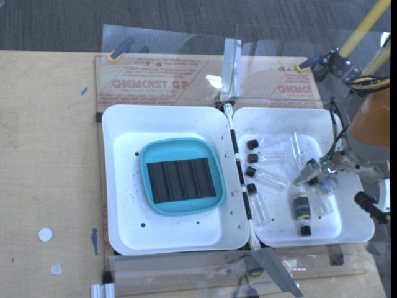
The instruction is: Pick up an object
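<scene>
Vials (273, 148), clear with black caps, lie scattered across the right bin (356, 231), and any one of them would serve you as the object to pick. Your gripper (313, 174) is down inside that bin, near its right side, among the clear pieces there, with a darker small bottle (302, 207) lying just below it. Whether its fingers are apart or together you cannot tell from this slant, and nothing visibly sits between them, so count nothing as held. You look to be at the reach-and-grasp step, not yet at the lift. For the next move, get one vial squarely between the fingers, then raise straight up. Clear plastic on white is easy to miss and rolls. The left bin (118, 228) holds a teal tray (180, 149), well apart from your work
</scene>
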